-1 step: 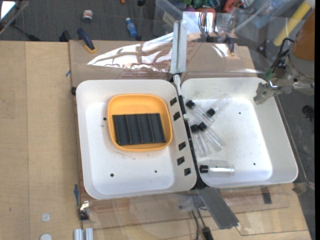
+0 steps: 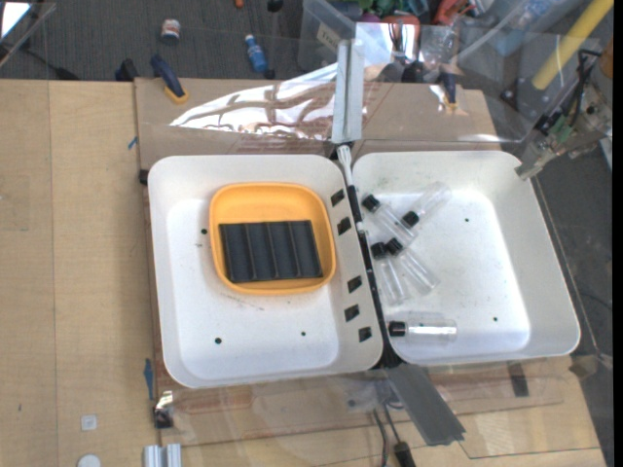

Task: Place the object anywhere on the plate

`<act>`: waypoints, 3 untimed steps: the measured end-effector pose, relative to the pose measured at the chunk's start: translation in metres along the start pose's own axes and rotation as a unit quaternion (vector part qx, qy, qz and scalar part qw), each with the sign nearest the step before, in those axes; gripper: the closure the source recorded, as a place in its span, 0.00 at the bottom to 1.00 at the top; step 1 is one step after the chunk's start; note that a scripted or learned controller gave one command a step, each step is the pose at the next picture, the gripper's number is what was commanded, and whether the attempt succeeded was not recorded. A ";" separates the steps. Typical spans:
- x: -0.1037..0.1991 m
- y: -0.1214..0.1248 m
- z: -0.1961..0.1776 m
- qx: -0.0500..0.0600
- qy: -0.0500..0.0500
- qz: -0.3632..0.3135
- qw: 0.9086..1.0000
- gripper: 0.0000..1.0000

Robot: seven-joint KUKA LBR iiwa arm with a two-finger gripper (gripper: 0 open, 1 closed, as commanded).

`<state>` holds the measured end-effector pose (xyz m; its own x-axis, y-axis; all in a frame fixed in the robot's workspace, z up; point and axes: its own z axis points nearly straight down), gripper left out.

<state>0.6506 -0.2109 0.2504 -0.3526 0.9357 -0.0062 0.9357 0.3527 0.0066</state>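
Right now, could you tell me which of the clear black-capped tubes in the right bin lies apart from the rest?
The tube nearest the bin's front edge: it lies alone, crosswise, cap pointing toward the divider. The other tubes are heaped together farther back by the divider.

A plate (image 2: 273, 202) sits in the left bin (image 2: 185, 339), a rack (image 2: 270, 251) on it. Tubes (image 2: 401, 246) lie in the right bin (image 2: 516, 261), near the divider.

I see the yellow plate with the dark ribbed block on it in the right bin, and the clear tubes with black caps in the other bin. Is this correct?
Not quite. The camera view shows the yellow plate, with the dark ribbed block on it, in the left bin, not the right one. The clear tubes with black caps lie in the right bin.
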 end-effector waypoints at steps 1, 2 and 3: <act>0.000 0.000 0.000 0.000 0.000 0.000 1.000 0.00; -0.008 -0.001 0.002 0.000 0.001 0.051 0.999 0.00; -0.014 0.008 0.014 0.001 0.001 0.066 0.998 0.00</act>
<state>0.6630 -0.2210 0.2362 -0.2259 0.9741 -0.0038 0.9741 0.2259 0.0062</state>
